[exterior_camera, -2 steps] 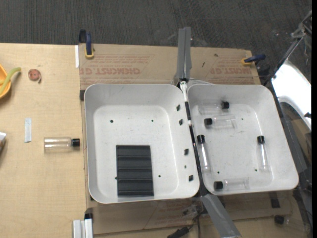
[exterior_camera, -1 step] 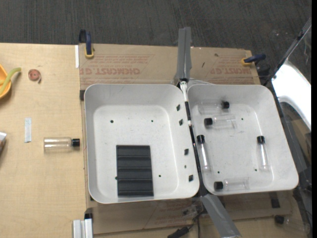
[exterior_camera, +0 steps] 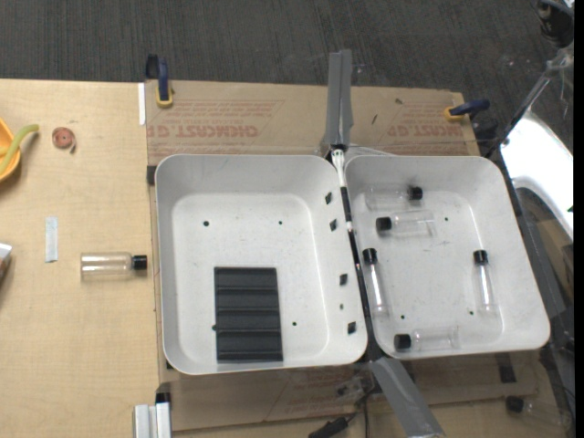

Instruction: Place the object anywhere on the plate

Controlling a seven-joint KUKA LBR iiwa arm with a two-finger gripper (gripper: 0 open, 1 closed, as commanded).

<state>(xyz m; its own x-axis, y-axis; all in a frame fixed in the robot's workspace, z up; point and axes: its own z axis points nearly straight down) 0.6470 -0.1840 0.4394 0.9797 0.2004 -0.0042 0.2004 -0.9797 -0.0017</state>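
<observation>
Left bin [exterior_camera: 173, 245] holds a dark ribbed plate [exterior_camera: 247, 315]. Right bin [exterior_camera: 511, 235] holds five clear vials [exterior_camera: 404, 224]. Another vial [exterior_camera: 111, 264] lies on the tabletop [exterior_camera: 73, 336]. Pincer state: cannot tell.

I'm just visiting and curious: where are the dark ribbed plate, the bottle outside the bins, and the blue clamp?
dark ribbed plate [exterior_camera: 247, 315], camera view, centre
bottle [exterior_camera: 113, 263], camera view, clear body
blue clamp [exterior_camera: 154, 69], camera view, handle

a single fixed camera looks down from above at a slant, set far enough back to take in both white bins, the left bin [exterior_camera: 182, 245] and the right bin [exterior_camera: 511, 245], side by side. dark carpet runs along the top, the wooden desk [exterior_camera: 73, 336] at left.
</observation>
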